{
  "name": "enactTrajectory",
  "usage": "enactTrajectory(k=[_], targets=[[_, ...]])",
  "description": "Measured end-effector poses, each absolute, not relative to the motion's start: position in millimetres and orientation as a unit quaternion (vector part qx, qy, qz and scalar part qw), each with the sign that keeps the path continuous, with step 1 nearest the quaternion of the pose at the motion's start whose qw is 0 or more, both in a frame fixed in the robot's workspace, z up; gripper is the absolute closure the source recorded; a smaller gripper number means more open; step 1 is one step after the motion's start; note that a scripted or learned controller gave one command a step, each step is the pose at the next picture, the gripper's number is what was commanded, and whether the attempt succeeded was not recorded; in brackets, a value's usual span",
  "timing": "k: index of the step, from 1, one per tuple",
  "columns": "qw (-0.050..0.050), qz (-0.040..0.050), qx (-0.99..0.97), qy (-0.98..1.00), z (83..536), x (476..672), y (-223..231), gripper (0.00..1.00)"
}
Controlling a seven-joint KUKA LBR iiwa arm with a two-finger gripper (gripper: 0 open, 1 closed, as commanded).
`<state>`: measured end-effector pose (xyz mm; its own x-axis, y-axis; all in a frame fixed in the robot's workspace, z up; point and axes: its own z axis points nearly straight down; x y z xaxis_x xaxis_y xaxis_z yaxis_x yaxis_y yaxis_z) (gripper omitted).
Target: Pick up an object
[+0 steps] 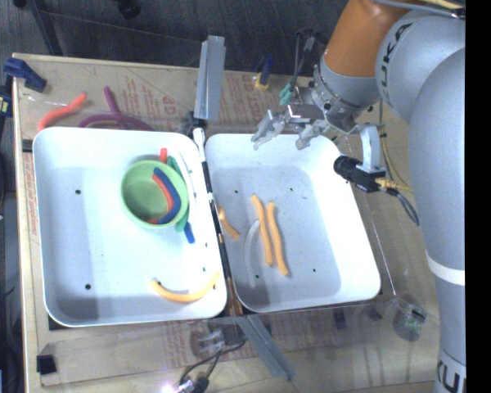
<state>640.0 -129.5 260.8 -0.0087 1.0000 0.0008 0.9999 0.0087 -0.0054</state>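
My gripper hangs above the far rim of the right bin, open, with nothing between its fingers. In that bin two long orange sticks lie side by side near the middle. A short orange piece rests by the left wall, and a pale curved strip lies beside the sticks. The left bin holds a green bowl with red and blue curved pieces inside, a blue stick at the bowl's edge, and a yellow curved piece near the front.
A grey metal bar stands behind the gap between the bins. Red and purple cables lie on the bench behind the left bin. The arm's large grey body fills the right side.
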Motion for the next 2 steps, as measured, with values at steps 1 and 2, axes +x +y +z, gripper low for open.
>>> enactTrajectory(k=[1, 2], targets=[[0.002, 0.0022, -0.718, -0.696, 138.0, 603.9, -133.2, 0.0], [-0.002, -0.0023, -0.742, -0.67, 95.8, 555.2, -127.3, 0.0]])
